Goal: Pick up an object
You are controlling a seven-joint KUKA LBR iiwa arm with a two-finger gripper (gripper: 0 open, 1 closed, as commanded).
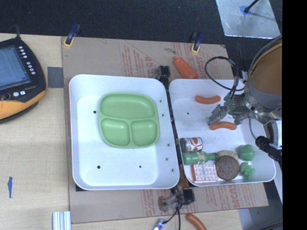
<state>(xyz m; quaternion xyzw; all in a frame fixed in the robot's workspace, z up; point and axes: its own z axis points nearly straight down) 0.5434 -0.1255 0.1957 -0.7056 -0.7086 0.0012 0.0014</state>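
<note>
The gripper (pixel 217 117) hangs low over the right bin (pixel 192 96), its fingers spread and grasping nothing, fingertips just beside the near sausage (pixel 223 125). A second sausage (pixel 207 99) lies apart, farther back. Along the bin's front edge sit a can (pixel 191 144), a green bottle (pixel 199 157), a red-and-white box (pixel 205 172), a brown disc (pixel 227 167) and green pieces (pixel 246 152). The left bin (pixel 86 143) holds a green divided plate (pixel 129 120)
</note>
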